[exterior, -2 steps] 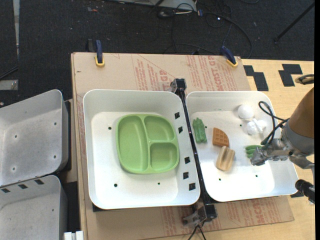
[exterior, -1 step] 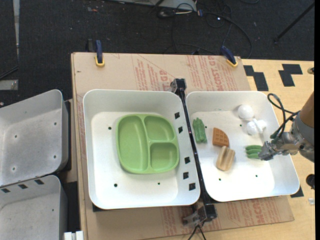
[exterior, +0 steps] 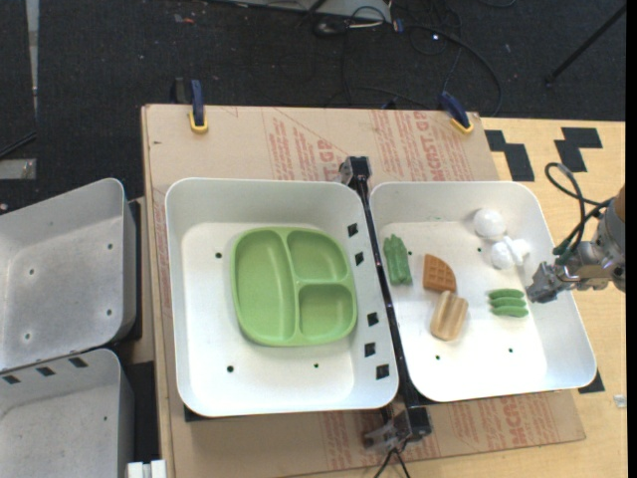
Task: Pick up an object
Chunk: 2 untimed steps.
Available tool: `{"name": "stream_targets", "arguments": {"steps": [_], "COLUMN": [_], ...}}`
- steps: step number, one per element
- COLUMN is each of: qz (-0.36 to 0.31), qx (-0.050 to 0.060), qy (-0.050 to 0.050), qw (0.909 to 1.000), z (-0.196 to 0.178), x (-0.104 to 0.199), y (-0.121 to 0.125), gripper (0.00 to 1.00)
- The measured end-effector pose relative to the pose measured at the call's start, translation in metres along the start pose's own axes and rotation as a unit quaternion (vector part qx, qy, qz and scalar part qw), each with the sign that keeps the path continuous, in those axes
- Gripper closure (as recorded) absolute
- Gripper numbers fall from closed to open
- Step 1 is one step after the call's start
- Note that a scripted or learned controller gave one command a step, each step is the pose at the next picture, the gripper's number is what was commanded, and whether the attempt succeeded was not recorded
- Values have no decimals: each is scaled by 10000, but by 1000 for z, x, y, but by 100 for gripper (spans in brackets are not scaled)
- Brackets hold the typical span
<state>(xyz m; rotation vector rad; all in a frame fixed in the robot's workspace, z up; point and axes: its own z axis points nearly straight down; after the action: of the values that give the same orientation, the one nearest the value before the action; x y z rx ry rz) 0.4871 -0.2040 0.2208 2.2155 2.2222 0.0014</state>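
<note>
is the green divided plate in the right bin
No, the green plate lies in the left bin, while the right bin holds the small food items.

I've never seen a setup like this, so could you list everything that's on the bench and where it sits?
bins: two, white, side by side on the bench
plate: one, green, three compartments, left bin
bean pod: one, green, right bin, near its left wall
waffle: one, brown, right bin, middle
bread roll: one, tan, right bin, below the waffle
pea pod: one, green, right bin, right side
white lumps: two, right bin, upper right
clamps: two, yellow and blue, bench's far edge
gripper: one, grey, at right bin's right edge
</note>
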Motion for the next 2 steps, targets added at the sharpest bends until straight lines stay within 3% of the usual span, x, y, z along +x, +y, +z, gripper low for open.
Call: {"name": "stream_targets", "arguments": {"steps": [1,2], "qz": [0,-6], "qx": [1,20], "qy": [1,12], "qw": [10000,10000], "z": [-20,-12], "x": [0,47], "y": [1,-2], "gripper": [100,100]}}
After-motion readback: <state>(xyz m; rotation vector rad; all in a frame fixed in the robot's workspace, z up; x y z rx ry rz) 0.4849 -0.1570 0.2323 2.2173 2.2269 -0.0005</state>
